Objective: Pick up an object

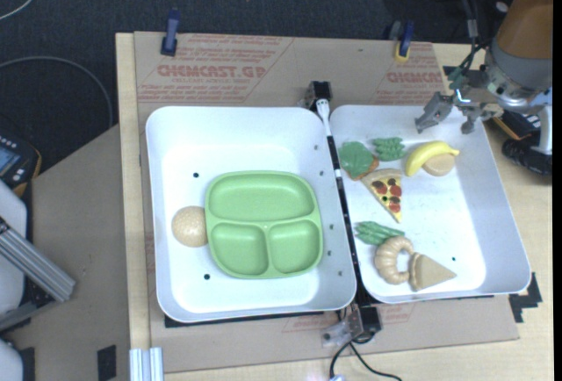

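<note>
The gripper [454, 110], fingers spread and holding nothing, hovers at the right bin's [500, 195] far edge; the crowded banana [430, 158] and broccoli [357, 158] risk a misgrasp.

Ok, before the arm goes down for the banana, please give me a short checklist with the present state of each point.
1. Gripper is above the right bin: ok, over its far edge.
2. Fingers spread for a grasp: ok, they look open.
3. Nothing between the fingers: ok.
4. Banana lies free on top: ok, though its end touches a round piece.
5. Gripper directly over the banana: not ok, it sits beyond it.
6. Gripper height above the bin: cannot tell.
</note>
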You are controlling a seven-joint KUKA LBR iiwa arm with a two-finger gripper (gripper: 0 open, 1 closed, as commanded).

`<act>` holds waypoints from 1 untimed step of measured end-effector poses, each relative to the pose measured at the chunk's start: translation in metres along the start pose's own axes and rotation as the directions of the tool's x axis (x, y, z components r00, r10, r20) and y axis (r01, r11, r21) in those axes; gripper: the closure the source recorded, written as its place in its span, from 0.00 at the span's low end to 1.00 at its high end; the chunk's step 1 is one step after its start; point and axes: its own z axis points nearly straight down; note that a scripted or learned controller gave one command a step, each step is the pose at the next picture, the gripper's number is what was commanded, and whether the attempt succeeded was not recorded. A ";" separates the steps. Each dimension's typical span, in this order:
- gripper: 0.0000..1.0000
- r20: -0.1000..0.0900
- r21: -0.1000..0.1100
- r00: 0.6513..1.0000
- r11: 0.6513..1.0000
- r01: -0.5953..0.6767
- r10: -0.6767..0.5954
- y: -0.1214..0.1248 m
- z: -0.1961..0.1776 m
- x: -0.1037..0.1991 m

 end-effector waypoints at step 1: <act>0.00 -0.004 0.003 1.000 1.000 -0.003 0.003 -0.046 0.110 0.025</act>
